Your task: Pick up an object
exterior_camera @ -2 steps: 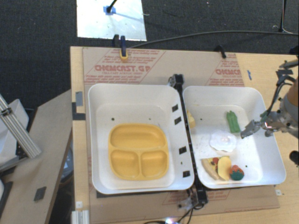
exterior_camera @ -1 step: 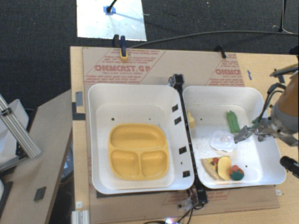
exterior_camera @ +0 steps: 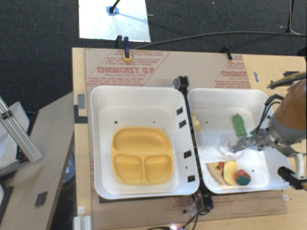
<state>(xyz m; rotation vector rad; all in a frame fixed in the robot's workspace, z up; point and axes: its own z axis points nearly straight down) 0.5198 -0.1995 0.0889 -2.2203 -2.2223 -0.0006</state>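
Nearest you lay a small toy cluster [exterior_camera: 232,173]; the gripper [exterior_camera: 238,146] sat over something whitish, blurred, its claw state indiscernible.

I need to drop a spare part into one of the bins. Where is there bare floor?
The left bin is bare along its rear, above the yellow tray. The right bin is bare at its rear left; its front is crowded: green object, gripper, small items.
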